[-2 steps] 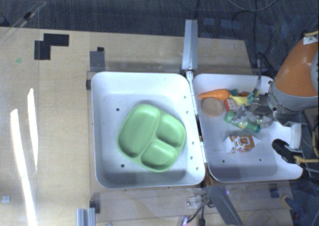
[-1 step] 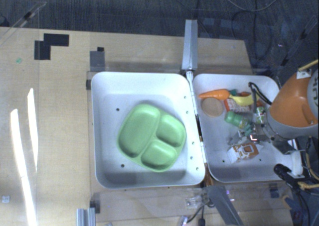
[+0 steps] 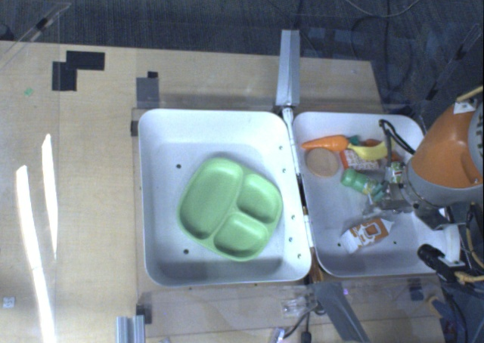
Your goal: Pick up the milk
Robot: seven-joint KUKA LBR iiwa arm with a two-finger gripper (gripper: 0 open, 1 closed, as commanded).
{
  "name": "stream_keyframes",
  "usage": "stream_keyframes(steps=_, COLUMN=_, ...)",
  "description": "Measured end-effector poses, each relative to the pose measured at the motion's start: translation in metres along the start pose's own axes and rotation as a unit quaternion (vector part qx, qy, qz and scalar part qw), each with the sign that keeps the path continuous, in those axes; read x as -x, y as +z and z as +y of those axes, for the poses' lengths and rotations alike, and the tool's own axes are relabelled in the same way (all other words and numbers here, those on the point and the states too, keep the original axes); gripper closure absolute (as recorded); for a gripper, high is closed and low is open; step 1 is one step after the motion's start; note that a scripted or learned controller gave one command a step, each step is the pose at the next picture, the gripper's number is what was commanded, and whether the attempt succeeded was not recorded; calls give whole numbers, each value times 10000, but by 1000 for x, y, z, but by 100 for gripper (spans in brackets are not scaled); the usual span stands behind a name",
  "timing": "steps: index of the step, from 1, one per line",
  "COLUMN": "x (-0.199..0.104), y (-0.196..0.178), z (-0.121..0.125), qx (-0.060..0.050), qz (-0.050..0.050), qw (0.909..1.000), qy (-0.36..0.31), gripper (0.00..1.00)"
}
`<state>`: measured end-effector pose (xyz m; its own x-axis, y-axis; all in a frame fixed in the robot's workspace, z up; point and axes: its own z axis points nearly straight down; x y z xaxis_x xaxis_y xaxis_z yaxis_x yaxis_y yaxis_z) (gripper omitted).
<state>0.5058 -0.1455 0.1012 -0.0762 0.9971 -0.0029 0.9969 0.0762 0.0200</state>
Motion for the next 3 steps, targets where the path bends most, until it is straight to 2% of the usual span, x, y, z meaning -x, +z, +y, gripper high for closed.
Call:
stream_keyframes(steps=2, x=0, y=-22, z=5, qx=56, qz=-15, qw=10000, qy=-18, gripper=100)
stream_keyframes(steps=3, x=0, y=-22, z=5, qx=54, qz=-14, qw=10000, qy=-17, gripper=0)
